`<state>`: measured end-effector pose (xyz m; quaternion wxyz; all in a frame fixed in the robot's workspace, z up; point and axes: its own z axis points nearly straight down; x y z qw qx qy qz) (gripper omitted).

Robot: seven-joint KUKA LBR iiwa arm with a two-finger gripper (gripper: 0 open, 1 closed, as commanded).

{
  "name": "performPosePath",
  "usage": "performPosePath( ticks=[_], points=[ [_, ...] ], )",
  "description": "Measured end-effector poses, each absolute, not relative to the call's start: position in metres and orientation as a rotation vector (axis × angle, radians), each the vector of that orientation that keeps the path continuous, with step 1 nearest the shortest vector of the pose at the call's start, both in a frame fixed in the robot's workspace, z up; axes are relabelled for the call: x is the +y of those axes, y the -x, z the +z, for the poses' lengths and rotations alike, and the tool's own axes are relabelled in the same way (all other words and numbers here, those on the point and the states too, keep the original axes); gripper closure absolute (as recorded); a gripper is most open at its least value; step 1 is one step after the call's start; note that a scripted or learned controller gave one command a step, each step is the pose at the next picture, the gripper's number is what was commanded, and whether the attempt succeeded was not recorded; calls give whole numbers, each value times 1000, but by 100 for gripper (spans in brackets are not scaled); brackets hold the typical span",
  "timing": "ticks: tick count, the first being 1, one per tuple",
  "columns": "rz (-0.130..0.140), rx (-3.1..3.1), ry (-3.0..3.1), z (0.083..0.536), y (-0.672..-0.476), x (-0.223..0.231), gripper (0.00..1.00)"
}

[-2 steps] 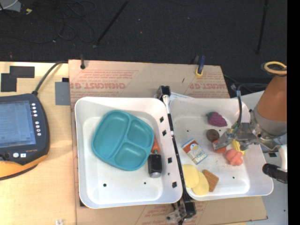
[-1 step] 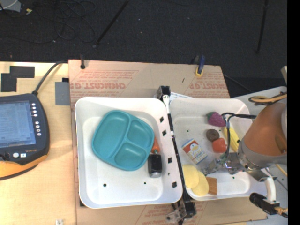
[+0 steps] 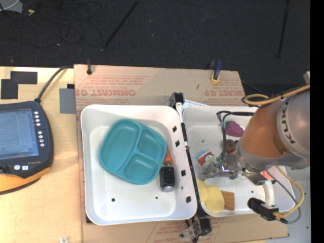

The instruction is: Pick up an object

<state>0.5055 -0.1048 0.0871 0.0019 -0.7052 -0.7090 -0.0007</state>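
Note:
My gripper [image 3: 216,169] is low in the right bin [image 3: 202,130], near its left wall, with the grey and orange arm [image 3: 268,135] reaching in from the right. Just above the gripper lies a small white carton with red and blue print [image 3: 204,157]. A yellow rounded object [image 3: 212,198] and a brown-orange block [image 3: 228,200] lie just below it at the bin's front. A purple object [image 3: 234,129] sits at the back, partly behind the arm. I see nothing held in the gripper.
The left bin [image 3: 96,186] holds a teal divided plate [image 3: 133,151], a black object [image 3: 167,177] and a small orange piece [image 3: 167,159] by its right wall. A tablet-like pendant [image 3: 20,135] lies on the bench at far left. Cables [image 3: 283,206] trail by the right bin's front corner.

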Motion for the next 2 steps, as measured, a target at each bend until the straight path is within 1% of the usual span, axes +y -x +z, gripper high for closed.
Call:
performPosePath(
  ticks=[1,2],
  points=[
    [2,-2220,2222,105,-524,-127,0],
    [-1,-2225,2218,87,-589,-120,0]
  ],
)
